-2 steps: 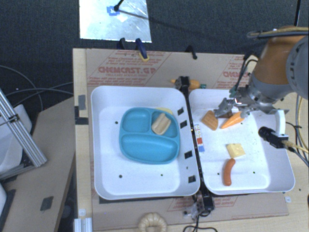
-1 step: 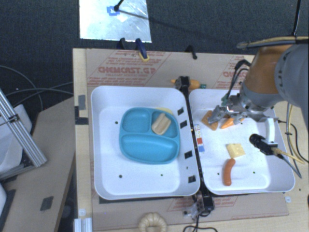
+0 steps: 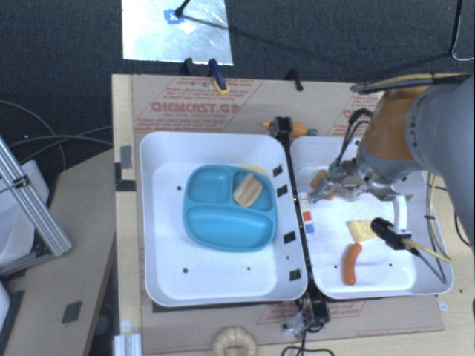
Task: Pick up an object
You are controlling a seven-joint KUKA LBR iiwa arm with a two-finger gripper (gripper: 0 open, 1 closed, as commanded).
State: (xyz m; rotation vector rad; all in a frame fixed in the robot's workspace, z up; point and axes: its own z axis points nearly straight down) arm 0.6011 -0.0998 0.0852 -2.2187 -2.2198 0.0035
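Dark carpet [image 3: 59, 50] surrounds a cardboard-covered worktop [image 3: 193, 106] that carries two shallow white plastic bins side by side.

1. Task object. The likeliest candidate is the small orange piece [image 3: 319, 177] in the right white bin [image 3: 386, 277]. It lies just beside the tool [image 3: 326, 190], on the tool's side toward the divider between the bins. Contact between the two cannot be confirmed.

2. Tool state. The tool hangs low over the upper half of the right bin. Whether it is released or clenched cannot be told from this view, and nothing is visibly grasped.

3. Other objects, working outward from the tool:
- A flat yellow wedge [image 3: 361, 231] lies near the tool, on the side toward the bin's near wall.
- An orange sausage-shaped item [image 3: 351, 262] lies beyond the wedge, farther from the tool.
- A blue divided plastic plate [image 3: 223, 228] sits in the left white bin [image 3: 163, 199], well apart from the tool across the divider. A tan bread-like roll [image 3: 247, 190] lies in one of its upper compartments.

4. Hazards (judgement):
- The orange piece is small and close to the divider. An off-centre descent could push it against the wall instead of enclosing it.
- A closure that starts too high would miss the piece altogether.
- The arm's bulk hides much of the right bin, so a failed grasp may be difficult to verify.
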